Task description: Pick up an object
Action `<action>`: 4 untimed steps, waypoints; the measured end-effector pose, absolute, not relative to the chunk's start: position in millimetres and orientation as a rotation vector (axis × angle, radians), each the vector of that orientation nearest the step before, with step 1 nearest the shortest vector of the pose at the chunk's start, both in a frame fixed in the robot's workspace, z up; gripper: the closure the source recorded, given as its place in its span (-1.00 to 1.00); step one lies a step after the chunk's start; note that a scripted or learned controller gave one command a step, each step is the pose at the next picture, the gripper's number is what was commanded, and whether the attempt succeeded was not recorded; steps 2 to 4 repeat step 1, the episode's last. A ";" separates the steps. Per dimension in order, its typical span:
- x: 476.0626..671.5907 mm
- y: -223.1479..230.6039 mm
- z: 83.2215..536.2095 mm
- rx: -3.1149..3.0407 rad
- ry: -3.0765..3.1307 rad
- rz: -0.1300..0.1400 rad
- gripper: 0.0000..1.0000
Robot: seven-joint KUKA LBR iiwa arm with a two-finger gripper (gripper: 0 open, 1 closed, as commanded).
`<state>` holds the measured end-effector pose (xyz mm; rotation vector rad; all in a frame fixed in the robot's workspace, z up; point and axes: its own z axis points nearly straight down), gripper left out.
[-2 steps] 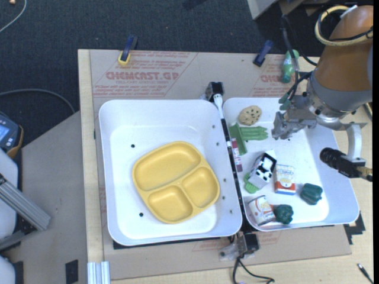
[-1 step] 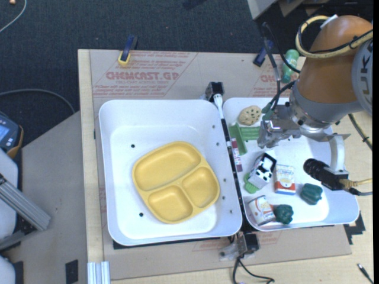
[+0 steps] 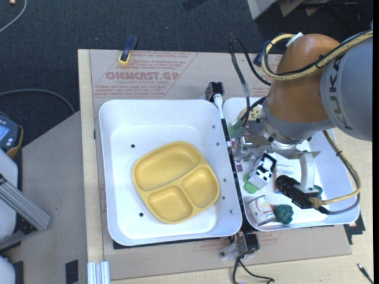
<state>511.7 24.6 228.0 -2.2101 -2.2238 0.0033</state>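
Grey arm with orange wrist band, reaching in from the right and hanging over the right-hand white bin. Pincer lowered near that bin's left wall; whether its fingers stand apart or together cannot be told, as the wrist hides them. Green-and-white block, just beside the pincer on its near side, lying on the bin floor. Dark teal lump, further toward the bin's front edge from the pincer. Small printed packet, touching or nearly touching the teal lump on its left. Yellow three-compartment tray, well to the left of the pincer, lying flat in the left-hand white bin, tilted diagonally to the bin walls. Wooden surface carrying both bins, with red lettering behind the left bin. Yellow-and-blue clamp at the surface's far edge, well apart from the pincer. Black cables trailing behind the right bin.
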 end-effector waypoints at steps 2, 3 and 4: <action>503.8 60.8 218.9 -2.213 -2.223 0.003 1.00; 503.8 60.8 218.9 -2.213 -2.223 0.003 1.00; 503.8 60.8 218.9 -2.213 -2.223 0.003 1.00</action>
